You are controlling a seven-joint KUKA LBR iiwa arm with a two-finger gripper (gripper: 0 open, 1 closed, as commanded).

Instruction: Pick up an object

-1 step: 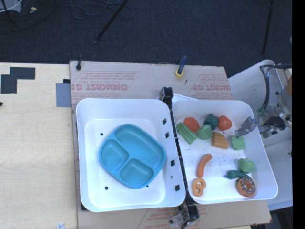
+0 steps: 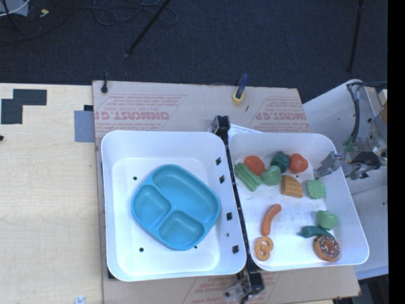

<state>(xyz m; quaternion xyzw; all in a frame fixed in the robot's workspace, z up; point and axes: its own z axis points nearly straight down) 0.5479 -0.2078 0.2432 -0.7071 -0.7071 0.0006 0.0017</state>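
Note:
The right bin (image 2: 354,233) holds several toy foods. Among them are a red tomato (image 2: 254,164), a dark green broccoli (image 2: 280,161), a red piece (image 2: 298,163), an orange cracker (image 2: 292,186), a pale green square (image 2: 316,189), a sausage (image 2: 270,218), a pretzel (image 2: 263,248) and a donut (image 2: 326,247). My gripper (image 2: 338,161) hangs over the bin's right rim, just up and right of the pale green square. Nothing shows held in it.
The left bin (image 2: 120,170) holds a blue divided plate (image 2: 175,206). A black divider (image 2: 229,195) runs between the bins. Both bins rest on a cardboard sheet (image 2: 152,109). A green pepper (image 2: 327,219) and a dark green piece (image 2: 311,231) lie near the donut.

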